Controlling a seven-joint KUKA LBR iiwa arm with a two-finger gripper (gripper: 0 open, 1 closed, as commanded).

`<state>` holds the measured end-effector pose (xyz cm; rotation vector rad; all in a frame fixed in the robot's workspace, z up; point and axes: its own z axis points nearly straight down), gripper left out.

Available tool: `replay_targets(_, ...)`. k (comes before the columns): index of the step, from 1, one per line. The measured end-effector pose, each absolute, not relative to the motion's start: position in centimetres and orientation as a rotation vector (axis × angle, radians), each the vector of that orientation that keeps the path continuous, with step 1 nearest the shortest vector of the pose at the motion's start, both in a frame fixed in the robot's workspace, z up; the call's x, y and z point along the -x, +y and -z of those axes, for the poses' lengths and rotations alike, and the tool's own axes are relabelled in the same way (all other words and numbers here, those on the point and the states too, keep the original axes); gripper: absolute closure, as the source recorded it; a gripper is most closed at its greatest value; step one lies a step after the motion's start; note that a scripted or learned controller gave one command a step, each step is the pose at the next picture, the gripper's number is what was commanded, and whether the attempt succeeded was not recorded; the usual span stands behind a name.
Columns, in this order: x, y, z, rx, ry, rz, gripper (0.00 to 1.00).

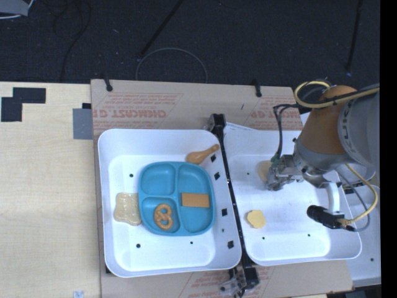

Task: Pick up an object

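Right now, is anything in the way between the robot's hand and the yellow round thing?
Nothing visible is. The end effector hangs over the right bin, and the yellow round piece lies just below it on bare white floor.

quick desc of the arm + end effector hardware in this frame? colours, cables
Grey arm with a wide orange band above the wrist. A yellow cable loops beside the band, and dark cables run down toward the wrist. The end effector is a small grey metal unit. A black fitting sticks out below the arm.
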<state>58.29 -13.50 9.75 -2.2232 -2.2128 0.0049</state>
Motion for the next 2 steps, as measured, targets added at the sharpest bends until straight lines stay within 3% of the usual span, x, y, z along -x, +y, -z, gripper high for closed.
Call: replay_targets(2,-59.0,-14.5,-20.1,2.222,-2.223,0.002,1.0)
